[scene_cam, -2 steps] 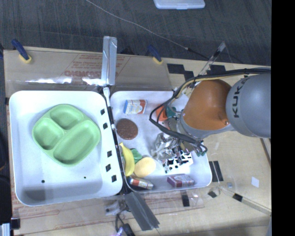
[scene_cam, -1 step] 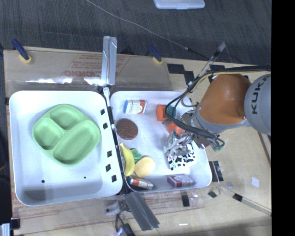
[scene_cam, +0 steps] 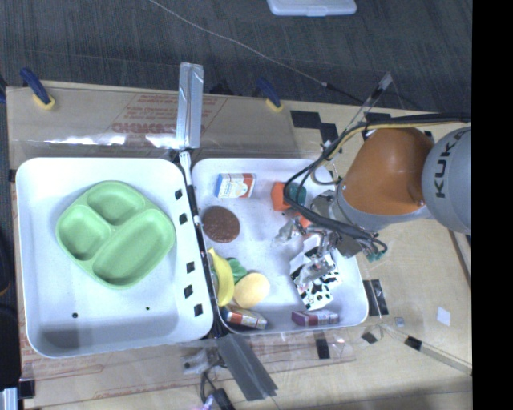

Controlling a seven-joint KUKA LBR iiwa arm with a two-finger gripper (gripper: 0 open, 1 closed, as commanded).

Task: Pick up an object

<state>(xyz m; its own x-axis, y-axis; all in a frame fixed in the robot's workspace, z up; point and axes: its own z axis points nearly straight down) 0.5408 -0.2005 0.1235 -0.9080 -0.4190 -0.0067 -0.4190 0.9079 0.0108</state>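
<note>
We see the gripper (scene_cam: 309,244) low in the right bin (scene_cam: 264,172), just above the black-and-white toy (scene_cam: 318,286), probably to grasp it; whether it is open or closed we cannot tell.

Arm (scene_cam: 385,172) low, end effector (scene_cam: 309,240) seemingly downward

A green sectioned plate (scene_cam: 116,232) lies in the left bin (scene_cam: 32,320), toward its middle. On the bench (scene_cam: 449,320), two blue clamps (scene_cam: 38,88) (scene_cam: 270,93) sit along the far edge, at the left corner and near the middle. A white tray (scene_cam: 311,6) lies beyond the bench.
</note>
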